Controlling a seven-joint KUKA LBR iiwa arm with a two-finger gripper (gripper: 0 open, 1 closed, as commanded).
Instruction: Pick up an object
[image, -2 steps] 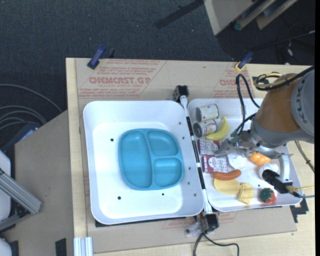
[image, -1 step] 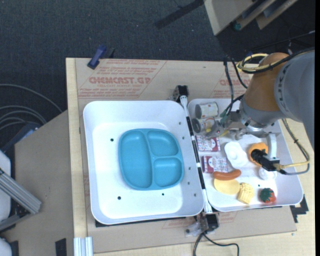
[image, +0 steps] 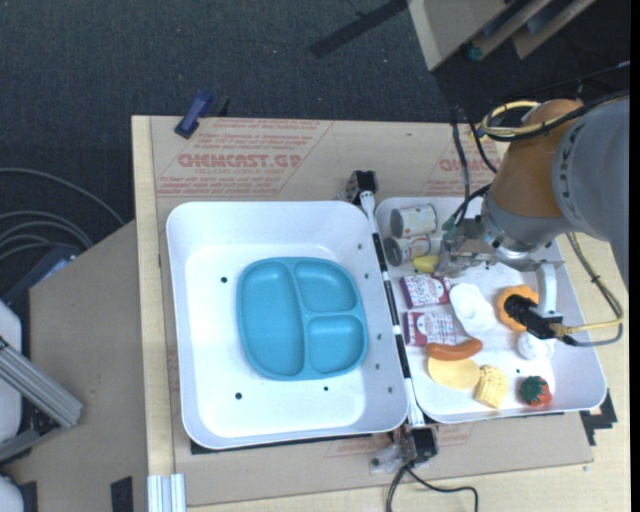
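The two-finger gripper (image: 458, 248) hangs in the right white bin (image: 590, 375), upper centre-right of frame; whether it grips anything cannot be told. Below it crowd red-and-white packets (image: 423, 292), an orange sausage (image: 454, 350) and yellow corn (image: 490, 385). A blue divided plate (image: 300, 317) fills the left bin (image: 200, 250).

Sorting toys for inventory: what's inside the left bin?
The left bin holds a blue divided plate, its compartments bare. Whatever lies beneath the plate is covered.
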